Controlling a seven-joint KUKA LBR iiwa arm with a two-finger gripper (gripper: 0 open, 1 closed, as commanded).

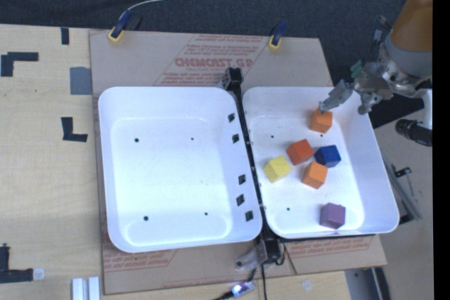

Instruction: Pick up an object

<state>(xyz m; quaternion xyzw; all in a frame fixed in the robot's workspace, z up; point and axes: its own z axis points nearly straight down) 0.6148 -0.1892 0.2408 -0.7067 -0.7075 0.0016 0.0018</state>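
camera view looks down on a tabletop (42,151) bearing two white bins. the right bin (373,172) holds six small blocks: an orange block (321,121) near its far edge, then red (300,150), blue (328,155), yellow (277,168), another orange (314,174) and purple (332,215). the tool (346,96) hovers just beside the far orange block, its spread impossible to tell. judged step: the approach. next it likely needs to centre over that block and descend.
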